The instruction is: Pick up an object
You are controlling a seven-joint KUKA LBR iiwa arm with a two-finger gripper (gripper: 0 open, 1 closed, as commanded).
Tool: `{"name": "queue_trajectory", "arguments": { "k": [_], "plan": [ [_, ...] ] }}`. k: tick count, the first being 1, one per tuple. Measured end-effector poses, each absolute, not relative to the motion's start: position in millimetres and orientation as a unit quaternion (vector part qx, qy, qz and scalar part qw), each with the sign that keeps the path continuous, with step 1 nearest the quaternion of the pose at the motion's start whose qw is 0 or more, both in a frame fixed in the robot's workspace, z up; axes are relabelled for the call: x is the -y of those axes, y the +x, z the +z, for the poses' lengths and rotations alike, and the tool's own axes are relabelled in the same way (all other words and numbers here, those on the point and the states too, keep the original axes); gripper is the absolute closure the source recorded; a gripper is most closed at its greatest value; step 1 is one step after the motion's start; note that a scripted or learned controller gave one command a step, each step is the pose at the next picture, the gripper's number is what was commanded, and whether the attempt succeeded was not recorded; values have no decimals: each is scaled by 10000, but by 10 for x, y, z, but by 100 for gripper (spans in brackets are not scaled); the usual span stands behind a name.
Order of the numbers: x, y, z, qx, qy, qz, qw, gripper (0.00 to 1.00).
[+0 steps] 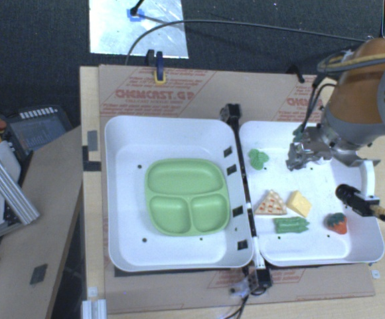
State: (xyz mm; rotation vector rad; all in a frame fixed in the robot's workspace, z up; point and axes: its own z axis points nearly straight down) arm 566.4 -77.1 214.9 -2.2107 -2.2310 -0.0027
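Observation:
My gripper (300, 157) hangs over the back part of the right bin (362, 251), with nothing seen between its fingers. To its left lies a small green leafy piece (257, 157). Nearer the front lie a pizza slice (270, 204), a yellow cheese wedge (299, 203), a green bean pod (291, 225) and a small orange-red vegetable with a green top (338, 223). The gripper stands above and behind the cheese, apart from all of them.
The left bin (123, 178) bears a green three-part plate (182, 197). A black divider (240, 185) runs between the bins. A cardboard sheet (179, 92) lies under both, and a grey device (36, 133) sits off the bench at left.

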Motion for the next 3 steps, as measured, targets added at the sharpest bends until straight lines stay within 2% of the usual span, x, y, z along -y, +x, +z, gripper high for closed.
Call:
{"name": "queue_trajectory", "arguments": {
  "k": [1, 3],
  "plan": [
    [187, 5522, 2132, 7104, -7038, -8, 9, 100],
    [-986, 5381, 2227, 7109, -7033, -10, 6, 100]
  ]
}}
